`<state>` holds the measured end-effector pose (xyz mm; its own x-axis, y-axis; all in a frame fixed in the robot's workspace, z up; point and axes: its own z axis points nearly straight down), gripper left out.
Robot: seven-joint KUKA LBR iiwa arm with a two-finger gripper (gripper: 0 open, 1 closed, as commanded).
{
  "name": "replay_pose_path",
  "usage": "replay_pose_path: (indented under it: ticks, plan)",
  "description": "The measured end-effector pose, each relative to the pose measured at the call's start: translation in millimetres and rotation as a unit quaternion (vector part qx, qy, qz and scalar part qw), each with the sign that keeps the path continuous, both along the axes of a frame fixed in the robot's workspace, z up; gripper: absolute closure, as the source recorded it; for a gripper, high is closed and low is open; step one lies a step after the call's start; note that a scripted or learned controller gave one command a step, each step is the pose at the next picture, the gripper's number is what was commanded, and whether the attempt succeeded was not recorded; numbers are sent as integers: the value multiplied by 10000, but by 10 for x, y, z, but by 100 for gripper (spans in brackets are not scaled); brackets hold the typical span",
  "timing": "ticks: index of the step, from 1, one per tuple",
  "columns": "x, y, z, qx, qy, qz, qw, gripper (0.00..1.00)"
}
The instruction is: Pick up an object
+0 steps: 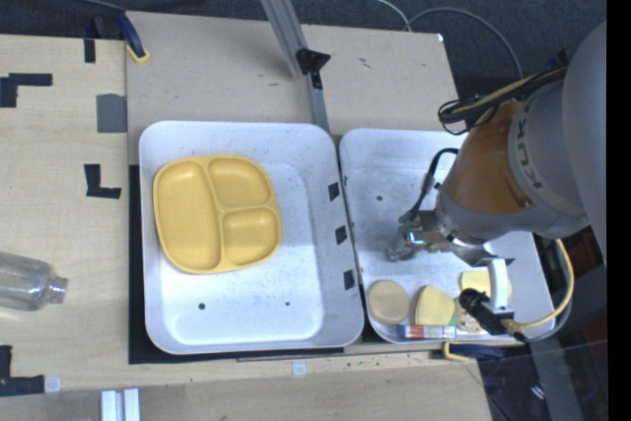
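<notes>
Camera view: my gripper (402, 246) sits low in the right bin (380, 163); jaw state cannot be told. Bun (387, 301) near the front wall looks light, soft; grip its sides.

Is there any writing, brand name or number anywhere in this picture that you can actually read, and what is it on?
No text can be read.
The slim stick-like item at the right bin's front edge has red and pale markings, too small and blurred to read.
The yellow divided tray, the clear bottle and the arm's orange band show no legible lettering.
</notes>
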<state>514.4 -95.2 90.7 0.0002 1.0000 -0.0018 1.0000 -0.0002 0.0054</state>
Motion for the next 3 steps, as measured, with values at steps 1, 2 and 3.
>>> replay_pose_path:
  ticks: [1, 2, 3]
  plan:
    - [9, -19, -3, 22, 14, 14, 10000, 100]
    - [36, 7, -5, 7, 32, 3, 10000, 100]
    - [-57, -18, -2, 2, 2, 3, 10000, 100]
